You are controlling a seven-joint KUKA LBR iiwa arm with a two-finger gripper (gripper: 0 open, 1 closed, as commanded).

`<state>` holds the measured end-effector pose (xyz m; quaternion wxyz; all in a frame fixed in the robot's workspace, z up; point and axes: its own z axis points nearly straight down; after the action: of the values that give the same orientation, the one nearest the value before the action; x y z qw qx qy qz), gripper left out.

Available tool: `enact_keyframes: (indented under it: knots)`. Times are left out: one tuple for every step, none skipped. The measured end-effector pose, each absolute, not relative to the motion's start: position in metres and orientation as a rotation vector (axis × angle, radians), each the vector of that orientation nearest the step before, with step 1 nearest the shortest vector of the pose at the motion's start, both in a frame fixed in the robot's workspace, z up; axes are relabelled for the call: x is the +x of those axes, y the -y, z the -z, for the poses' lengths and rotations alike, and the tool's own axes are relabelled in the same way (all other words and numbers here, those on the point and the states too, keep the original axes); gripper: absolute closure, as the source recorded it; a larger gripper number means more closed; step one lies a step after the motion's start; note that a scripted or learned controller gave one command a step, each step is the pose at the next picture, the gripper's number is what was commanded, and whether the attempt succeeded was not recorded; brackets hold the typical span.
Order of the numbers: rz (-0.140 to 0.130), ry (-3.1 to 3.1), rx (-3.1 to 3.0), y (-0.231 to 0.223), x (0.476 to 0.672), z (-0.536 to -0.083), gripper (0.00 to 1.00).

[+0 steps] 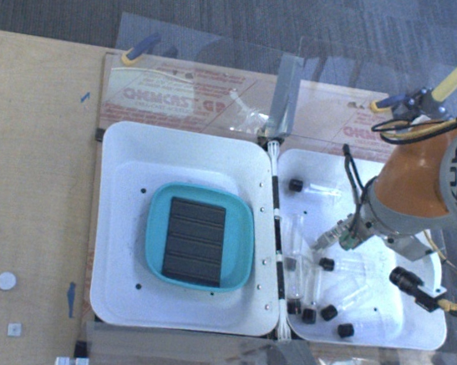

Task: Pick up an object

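White plastic walls stand on every side of the pincer point(323, 243). It is inside the right bin point(437, 332), with the arm coming in from the view's right and its tip over the bin's floor. The closest edge is the wall shared with the left bin point(120, 204), near the pincer's left in the view. The far, near and right walls all lie further from it. Whether the pincer is wide or narrow cannot be told from this slant.

Six small black pieces lie in the pincer's bin. The nearest black piece point(326, 265) sits just below the pincer in the view, near it but apart. A second black piece point(296, 184) lies up and to the left of the pincer, close to the far wall. A loose row of four black pieces point(309, 314) lies well below the pincer, along the near wall. Clear plastic pieces point(350, 280) lie on the floor below and to the right of the pincer, and their number cannot be told.

Well to the pincer's left, past the shared wall, the left bin holds one teal tray point(156, 235). One dark ribbed block point(195, 240) lies flat in the tray. Bare white floor shows all round the tray.
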<state>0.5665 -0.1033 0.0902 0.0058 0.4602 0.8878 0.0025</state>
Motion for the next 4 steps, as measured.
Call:
enact_keyframes:
  knots:
    - [-0.002,-2.803,1.411,0.054,0.614,-0.186,1.0]
    - [-0.002,-2.736,1.532,0.112,0.644,-0.089,1.0]
    - [0.003,-2.745,1.539,0.112,0.641,-0.088,0.0]
    - [-0.003,-2.715,1.57,0.051,0.66,-0.186,0.0]
